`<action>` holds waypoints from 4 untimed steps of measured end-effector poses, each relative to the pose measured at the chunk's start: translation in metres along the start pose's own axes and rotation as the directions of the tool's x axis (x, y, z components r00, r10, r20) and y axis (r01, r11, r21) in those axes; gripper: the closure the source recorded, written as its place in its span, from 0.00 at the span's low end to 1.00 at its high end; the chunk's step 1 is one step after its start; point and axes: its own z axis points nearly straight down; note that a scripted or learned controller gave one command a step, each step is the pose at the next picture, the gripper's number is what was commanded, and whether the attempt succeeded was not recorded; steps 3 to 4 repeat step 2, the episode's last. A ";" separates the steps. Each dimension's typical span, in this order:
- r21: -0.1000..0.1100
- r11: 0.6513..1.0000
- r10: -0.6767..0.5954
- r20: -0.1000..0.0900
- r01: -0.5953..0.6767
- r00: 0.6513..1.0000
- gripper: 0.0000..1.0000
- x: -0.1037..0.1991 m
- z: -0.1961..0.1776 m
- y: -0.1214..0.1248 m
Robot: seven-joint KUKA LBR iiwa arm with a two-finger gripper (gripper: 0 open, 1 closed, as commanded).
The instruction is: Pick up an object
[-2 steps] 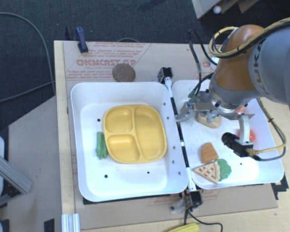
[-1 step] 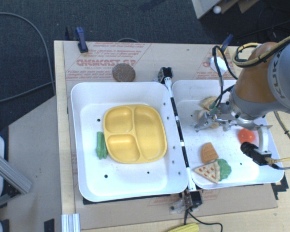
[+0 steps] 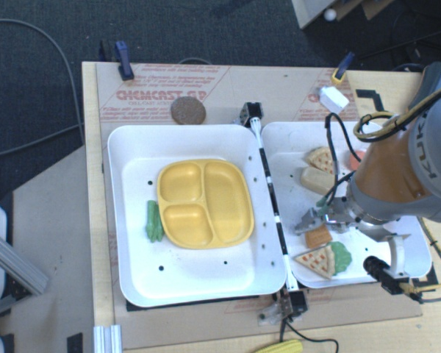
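Note:
The right bin (image 3: 419,259) holds several toy food pieces. A waffle-like wedge (image 3: 321,158) and a beige chunk (image 3: 315,179) lie toward its back. A small brown block (image 3: 318,236), a pizza-like wedge (image 3: 315,262) and a green leafy piece (image 3: 341,255) lie at its front. My gripper (image 3: 314,218) hangs low over the bin's left half, just above the brown block and in front of the beige chunk. Nothing is visibly held in it. The arm's grey and orange body (image 3: 389,179) hides the bin's middle and right.
The left bin (image 3: 125,256) holds a yellow divided plate (image 3: 204,202) with a green pod-like piece (image 3: 154,221) beside its left edge. A ridge (image 3: 268,197) separates the two bins. A brown disc (image 3: 187,111) lies on the cardboard behind the bins. Cables trail around the arm.

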 end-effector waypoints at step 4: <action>-0.003 1.000 -0.003 -0.001 0.003 1.000 1.00 0.071 -0.101 0.043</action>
